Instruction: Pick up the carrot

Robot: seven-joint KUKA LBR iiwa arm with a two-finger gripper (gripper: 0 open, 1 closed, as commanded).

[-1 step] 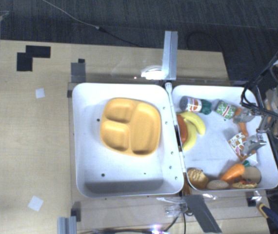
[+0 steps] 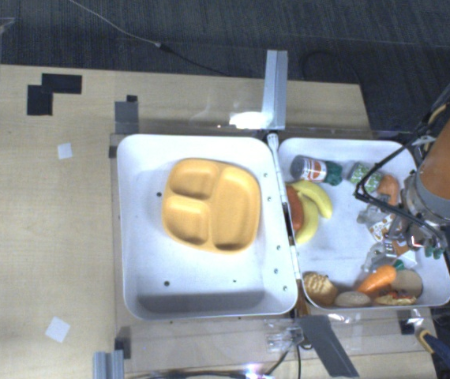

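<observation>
Near the right bin's [image 2: 331, 247] front edge, your carrot [image 2: 380, 278] lies just below the claw [image 2: 388, 242].
Its long axis runs tilted, leaf end toward the right wall, tip toward the front-left. Whether the claw is apart or together, you cannot tell. Count one carrot, one banana [image 2: 313, 206], one can [image 2: 316, 169], two bins, one tray [image 2: 211, 204].

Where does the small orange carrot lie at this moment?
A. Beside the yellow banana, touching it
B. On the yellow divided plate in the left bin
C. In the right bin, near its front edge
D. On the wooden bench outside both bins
C: the small orange carrot lies in the right white bin near its front edge, just below the gripper.
</observation>
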